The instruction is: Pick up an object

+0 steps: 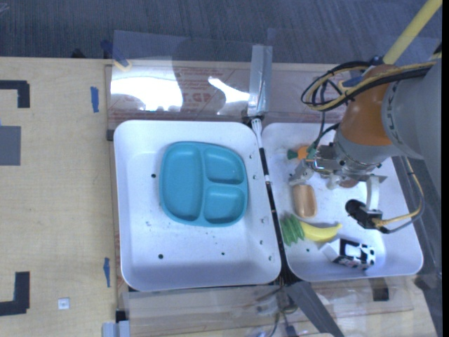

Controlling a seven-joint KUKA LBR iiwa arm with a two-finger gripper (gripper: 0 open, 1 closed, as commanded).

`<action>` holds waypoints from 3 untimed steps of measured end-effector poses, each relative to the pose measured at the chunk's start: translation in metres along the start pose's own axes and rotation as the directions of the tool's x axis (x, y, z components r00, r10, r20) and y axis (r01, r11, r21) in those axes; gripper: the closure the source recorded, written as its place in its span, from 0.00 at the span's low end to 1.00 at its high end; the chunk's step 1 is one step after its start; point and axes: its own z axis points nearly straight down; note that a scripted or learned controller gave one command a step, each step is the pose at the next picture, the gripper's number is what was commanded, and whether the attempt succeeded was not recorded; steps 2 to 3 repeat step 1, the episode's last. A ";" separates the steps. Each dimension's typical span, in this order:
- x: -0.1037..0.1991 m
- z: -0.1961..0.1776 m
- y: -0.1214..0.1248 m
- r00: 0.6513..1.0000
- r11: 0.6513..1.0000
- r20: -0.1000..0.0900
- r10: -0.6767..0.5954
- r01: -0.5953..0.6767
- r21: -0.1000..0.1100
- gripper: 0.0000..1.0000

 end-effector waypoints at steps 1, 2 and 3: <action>0.001 0.000 -0.024 0.998 0.998 0.001 -0.069 0.069 -0.001 0.00; 0.001 0.000 -0.024 0.998 0.998 0.001 -0.069 0.069 -0.001 0.00; 0.001 0.000 -0.024 0.998 0.998 0.001 -0.069 0.069 -0.001 0.00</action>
